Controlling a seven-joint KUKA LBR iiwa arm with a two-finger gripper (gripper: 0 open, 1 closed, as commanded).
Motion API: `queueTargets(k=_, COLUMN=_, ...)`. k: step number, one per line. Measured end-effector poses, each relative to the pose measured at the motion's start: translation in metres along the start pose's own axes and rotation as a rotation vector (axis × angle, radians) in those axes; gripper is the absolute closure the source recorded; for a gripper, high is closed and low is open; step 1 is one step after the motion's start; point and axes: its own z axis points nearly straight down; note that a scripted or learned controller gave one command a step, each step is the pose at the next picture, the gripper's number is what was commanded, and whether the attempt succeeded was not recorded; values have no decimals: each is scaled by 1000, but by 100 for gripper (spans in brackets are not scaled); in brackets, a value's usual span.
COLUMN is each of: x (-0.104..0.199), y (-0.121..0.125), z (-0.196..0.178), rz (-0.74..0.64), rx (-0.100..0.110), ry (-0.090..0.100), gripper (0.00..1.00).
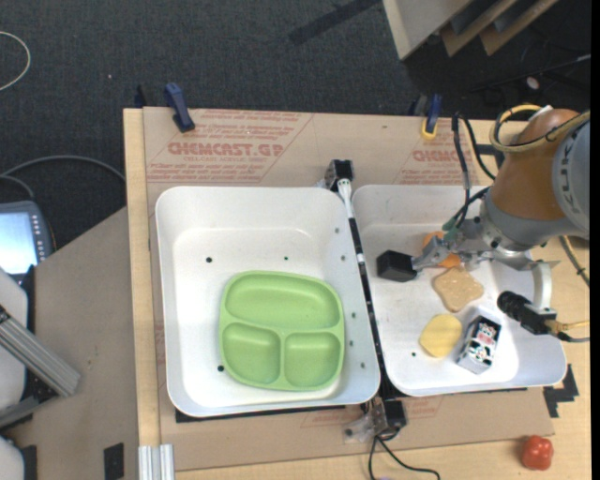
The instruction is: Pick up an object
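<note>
Gripper (398, 266) low in the right bin (403, 370), aperture indiscernible. Nearest target: tan bread slice (457, 289). Centre over it before closing.

Dark grey carpet floor (234, 56) all around the bench. Bench top is a brown board (281, 141) printed with red lettering, held at the far edge by a blue clamp (178, 105) on one side and a second clamp, blue and yellow (430, 114), on the other. Thin cable (14, 56) loops on the carpet at the far left. Lit screen (19, 239) at the left edge, a metal rail (37, 356) below it. Pale boards or boxes (459, 23) at the top right. Small red object (536, 452) on the board's near right corner. Light even, soft shadows.
</note>
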Motion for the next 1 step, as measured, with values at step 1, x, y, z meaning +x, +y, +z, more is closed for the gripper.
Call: queueTargets(k=1, x=38, y=85, z=10, rz=-2, rx=-6, ry=-10, gripper=0)
